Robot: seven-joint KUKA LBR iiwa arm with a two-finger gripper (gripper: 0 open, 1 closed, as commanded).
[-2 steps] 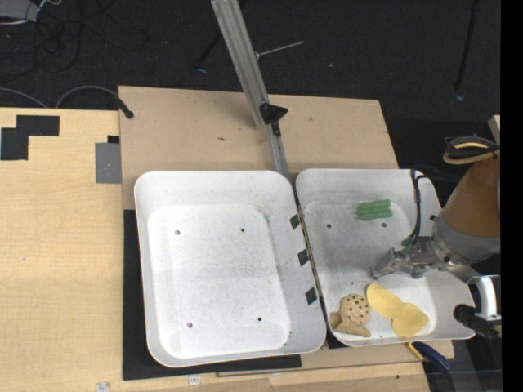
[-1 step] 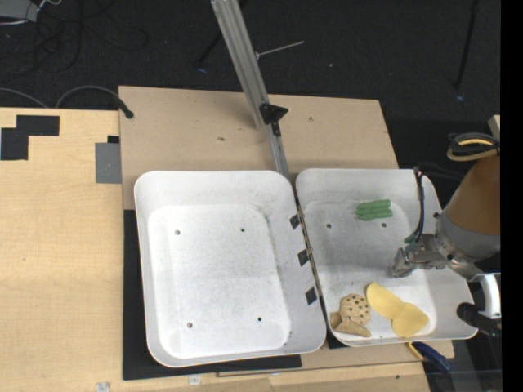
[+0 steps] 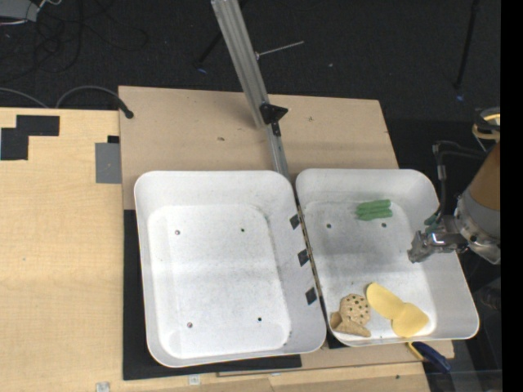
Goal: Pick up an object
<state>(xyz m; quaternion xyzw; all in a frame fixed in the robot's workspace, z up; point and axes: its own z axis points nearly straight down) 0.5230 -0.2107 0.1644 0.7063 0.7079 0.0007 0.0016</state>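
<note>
Bins are sitting side by side on the tabletop (image 3: pixel 335 121), the left bin (image 3: pixel 163 188) beside the right bin (image 3: pixel 409 182), their inner rims touching along a seam marked by small dark clips. Three objects are lying in the right bin. A green object (image 3: pixel 373 211) is resting in the far half of that bin, well apart from the others. A yellow object (image 3: pixel 396 309), made of two rounded lobes, is lying in the near right corner. A tan speckled object (image 3: pixel 352 314) is sitting just beside it on its left, close to the bin's near rim and to the seam.

The arm (image 3: pixel 490 194) is reaching in from the right, its orange band showing at the frame's edge. The claw (image 3: pixel 426 244) is hanging over the right side of the right bin, near its right wall, between the green object and the yellow object but touching neither. Nothing is showing between its fingers; how far apart they are standing I cannot tell, since the metal parts are too small and blurred.

A slanted grey metal rail (image 3: pixel 243 60) is running from the top of the frame down toward the seam between the bins. Cables are trailing across the dark floor (image 3: pixel 368 39) behind.
</note>
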